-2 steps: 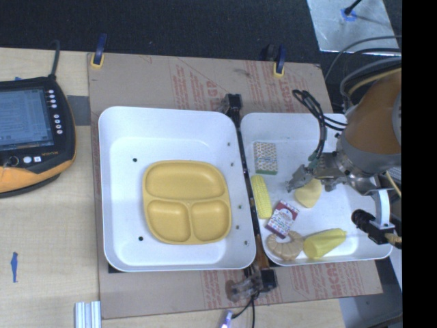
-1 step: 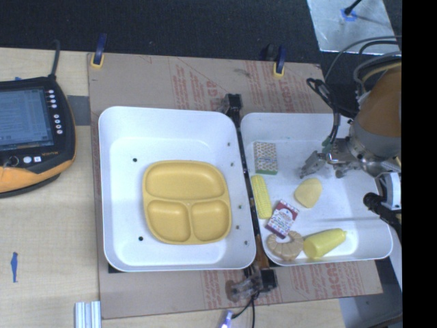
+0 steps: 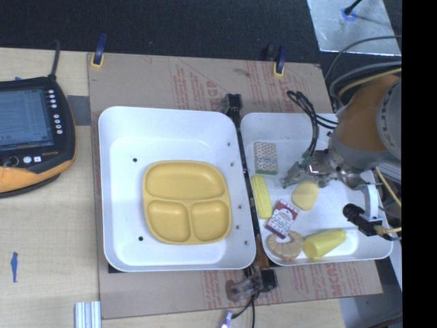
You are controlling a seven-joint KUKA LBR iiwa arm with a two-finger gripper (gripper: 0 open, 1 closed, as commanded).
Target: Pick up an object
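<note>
The gripper (image 3: 308,174) hung low in the right bin (image 3: 273,125), fingers spread apart and holding nothing. The pale yellow lump (image 3: 305,195) lay just below it, nearly touching. A good grasp probably needed centring over it, clear of the red packet (image 3: 282,220).

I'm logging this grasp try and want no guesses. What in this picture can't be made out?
- Gripper, camera view: small and dark under the arm's wrist; whether it touches the pale yellow piece is unclear.
- Red packet: its print is too small to read.
- Right bin: the arm covers its far right corner.
- Handheld pendant: cut off by the left edge.
</note>
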